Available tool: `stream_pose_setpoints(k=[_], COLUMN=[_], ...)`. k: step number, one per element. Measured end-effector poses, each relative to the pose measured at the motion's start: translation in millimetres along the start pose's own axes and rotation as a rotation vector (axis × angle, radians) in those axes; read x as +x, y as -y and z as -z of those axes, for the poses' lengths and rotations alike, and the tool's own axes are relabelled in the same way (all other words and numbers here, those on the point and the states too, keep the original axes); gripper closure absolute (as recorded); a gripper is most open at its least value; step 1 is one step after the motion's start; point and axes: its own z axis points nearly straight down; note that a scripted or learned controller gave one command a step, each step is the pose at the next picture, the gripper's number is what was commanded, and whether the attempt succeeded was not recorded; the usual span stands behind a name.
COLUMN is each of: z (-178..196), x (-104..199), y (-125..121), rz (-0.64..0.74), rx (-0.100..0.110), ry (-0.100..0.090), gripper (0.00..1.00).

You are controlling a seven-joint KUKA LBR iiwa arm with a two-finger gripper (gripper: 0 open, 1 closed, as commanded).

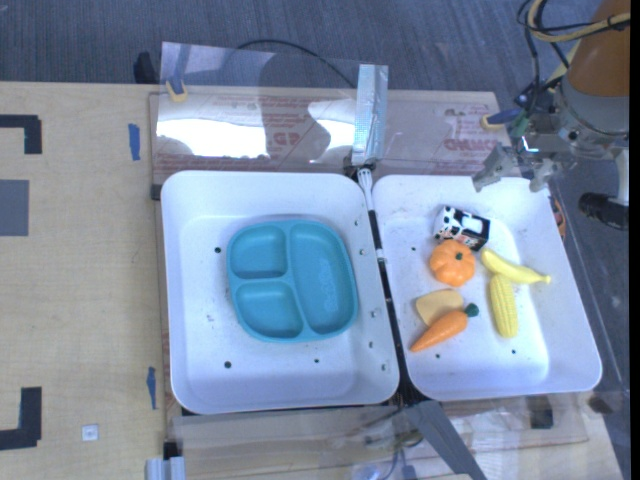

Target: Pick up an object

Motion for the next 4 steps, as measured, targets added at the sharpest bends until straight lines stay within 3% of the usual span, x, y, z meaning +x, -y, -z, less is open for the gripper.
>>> stream_pose_setpoints(k=[1, 2, 3, 4], z=[-109.7, -144.9, -134.6, -78.8], x=[16.7, -0.6, -0.8, 46.5], y=[41.6, 96.2, 95.5, 81.2], rz=[0.095, 0.193, 0.192, 0.136], rx=[0.007, -0.009, -0.012, -0.009], ry=[-0.001, 0.003, 0.005, 0.002], gripper=[0.0, 0.0, 1.0, 1.0])
